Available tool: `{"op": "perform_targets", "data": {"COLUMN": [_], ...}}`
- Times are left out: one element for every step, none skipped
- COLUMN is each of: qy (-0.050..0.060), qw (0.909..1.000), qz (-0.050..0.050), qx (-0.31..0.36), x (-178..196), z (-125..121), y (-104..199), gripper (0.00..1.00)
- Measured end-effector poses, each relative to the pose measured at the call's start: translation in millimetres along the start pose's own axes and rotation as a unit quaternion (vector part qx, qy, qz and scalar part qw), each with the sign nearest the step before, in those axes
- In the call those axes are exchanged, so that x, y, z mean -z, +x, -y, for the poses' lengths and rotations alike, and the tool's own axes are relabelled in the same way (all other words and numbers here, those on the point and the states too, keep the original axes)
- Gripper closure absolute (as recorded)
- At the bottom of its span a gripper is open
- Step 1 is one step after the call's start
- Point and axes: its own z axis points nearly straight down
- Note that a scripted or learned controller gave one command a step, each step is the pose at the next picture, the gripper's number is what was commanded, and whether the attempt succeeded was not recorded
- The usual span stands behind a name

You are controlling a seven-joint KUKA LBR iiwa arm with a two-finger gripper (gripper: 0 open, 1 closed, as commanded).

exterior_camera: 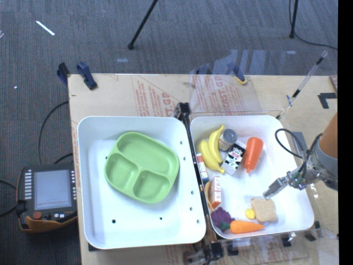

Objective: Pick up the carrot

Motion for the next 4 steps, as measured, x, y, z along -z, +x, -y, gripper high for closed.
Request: {"op": "perform_targets", "data": {"qy": [-0.002, 0.000, -0.001, -0.001], "qw": [0.9935, 0.9942, 0.9908, 0.9910], "qz": [0.002, -0.004, 0.001, 0.002], "qx": [0.113, 0.108, 0.135, 0.134], "x": [-99, -93, -101, -101], "z": [-12, -11, -34, -34], "y": [9, 10, 79, 78], "gripper": [0.00, 1.00, 1.00, 0.00]}}
